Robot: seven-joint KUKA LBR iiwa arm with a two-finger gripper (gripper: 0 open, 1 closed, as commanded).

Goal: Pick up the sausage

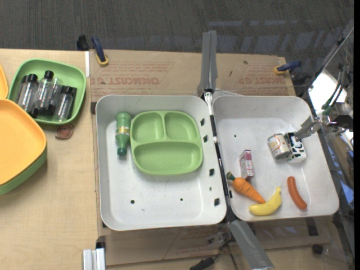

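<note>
The sausage (296, 193) is a short reddish-brown link lying in the front right corner of the right bin (264, 114), close to the bin's right wall. It lies flat and nothing covers it. A yellow banana (266, 204) lies just to its left, a small gap apart.
The right bin also holds a carrot (246, 188), a small pink carton (246, 163), a can (277, 146) and a black-and-white carton (297, 148). A thin grey strip (307, 129) slants over its right rim. In the left bin sit a green divided plate (166, 141) and a green bottle (122, 133).
</note>
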